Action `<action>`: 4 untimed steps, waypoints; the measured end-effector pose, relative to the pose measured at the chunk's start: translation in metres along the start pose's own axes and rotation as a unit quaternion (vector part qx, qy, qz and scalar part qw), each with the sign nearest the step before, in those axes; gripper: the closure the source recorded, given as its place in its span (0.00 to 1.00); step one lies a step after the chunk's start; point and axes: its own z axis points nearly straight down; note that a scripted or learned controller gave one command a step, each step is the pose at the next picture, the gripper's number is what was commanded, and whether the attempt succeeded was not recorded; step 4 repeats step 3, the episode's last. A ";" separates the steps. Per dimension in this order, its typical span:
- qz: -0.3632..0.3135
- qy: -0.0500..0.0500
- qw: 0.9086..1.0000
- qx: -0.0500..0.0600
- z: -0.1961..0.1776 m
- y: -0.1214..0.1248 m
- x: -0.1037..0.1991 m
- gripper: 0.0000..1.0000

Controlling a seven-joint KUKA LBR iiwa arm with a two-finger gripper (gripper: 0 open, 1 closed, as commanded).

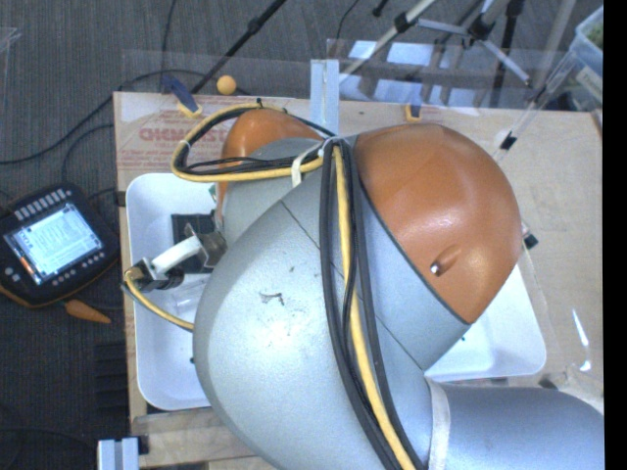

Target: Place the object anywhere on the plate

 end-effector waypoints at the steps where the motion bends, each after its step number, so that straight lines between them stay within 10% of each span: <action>1: -0.111 -0.001 0.994 0.000 -0.132 0.035 -0.096 1.00; 2: 0.086 0.004 0.996 0.002 0.001 -0.010 -0.032 1.00; 3: 0.017 0.000 1.000 0.001 -0.157 -0.027 0.013 1.00; 4: 0.017 0.000 1.000 0.001 -0.157 -0.027 0.013 1.00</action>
